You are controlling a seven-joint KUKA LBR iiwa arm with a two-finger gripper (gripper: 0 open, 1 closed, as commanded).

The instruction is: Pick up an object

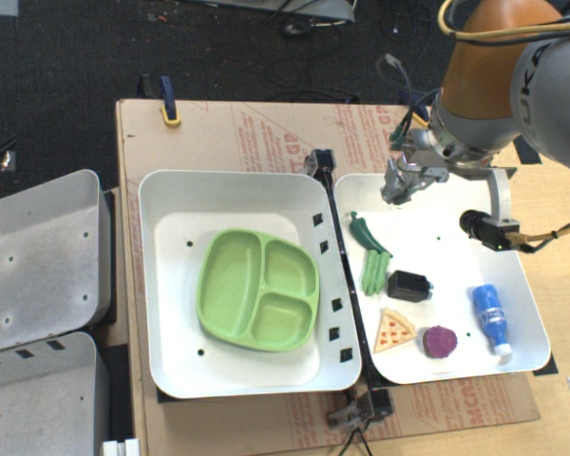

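The right bin holds several small things. A green bean-like piece lies at its left side, with a black block just right of it. Nearer the front edge sit a pizza slice toy, a purple round object and a blue bottle. My gripper hangs over the bin's back left part, above and behind the green piece, with nothing seen between its fingers. The fingers are too small and dark to read.
The left bin holds a green divided plate. A black divider strip runs between the bins. A black camera-like fitting on a bracket juts over the right bin's back right. White lids lie off the bench at left.
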